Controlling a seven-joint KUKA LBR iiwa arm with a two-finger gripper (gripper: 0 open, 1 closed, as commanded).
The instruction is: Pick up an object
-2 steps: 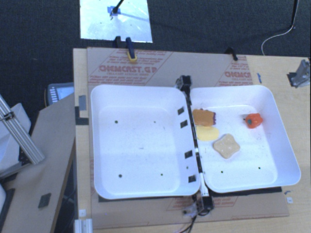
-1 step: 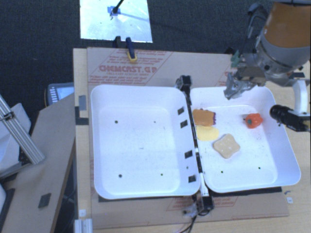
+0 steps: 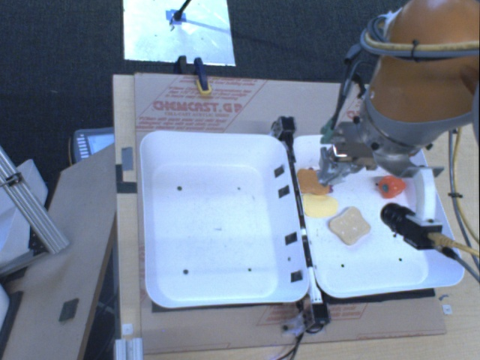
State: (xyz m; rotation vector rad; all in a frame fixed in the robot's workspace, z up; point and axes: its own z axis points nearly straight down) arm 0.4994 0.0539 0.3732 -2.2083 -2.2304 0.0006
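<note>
Hovering low in the right bin [image 3: 394, 276], the gripper [image 3: 330, 177] sits at the right edge of an orange-brown flat piece [image 3: 307, 179], which lies against the bin's left wall, near the divider with the left bin [image 3: 217, 223]. I can't tell the jaw state, since the wrist body hides the tips and nothing is visibly held. This piece is the likely target, being the closest. It looks like play food: light, thin, probably soft plastic or foam, and lying flat, so there is little to bite on. The best hold is probably across a narrow edge with the tips pressed to the floor, and the wall may block one side. A yellow flat piece [image 3: 321, 207] is just below it, touching or overlapping, I can't say which, so it may drag along. A tan toast-like slice [image 3: 349, 226] sits nearby, thicker and stiffer-looking, so an easier pinch across its sides. A small red-orange item [image 3: 390, 187] lies apart to the right; it is rounded and might roll or slip.
</note>
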